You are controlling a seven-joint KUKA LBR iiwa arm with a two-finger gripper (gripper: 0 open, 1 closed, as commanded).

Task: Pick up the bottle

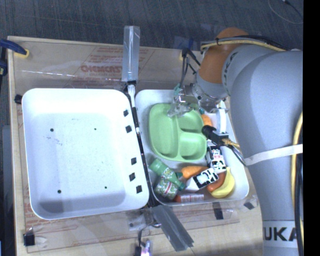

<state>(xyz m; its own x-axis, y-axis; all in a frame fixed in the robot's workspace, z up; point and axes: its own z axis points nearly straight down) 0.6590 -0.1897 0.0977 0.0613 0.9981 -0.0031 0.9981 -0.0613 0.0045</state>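
My arm reaches in from the right, claw (180, 104) low over the green tray's (173, 137) upper edge; I cannot tell its opening.

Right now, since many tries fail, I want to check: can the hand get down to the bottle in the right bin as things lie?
Probably yes. The bottle lies on top near the bin's front left corner, nothing over it. The hand hovers at the far end above the green tray, so it must cross over. The carrot lies close beside.
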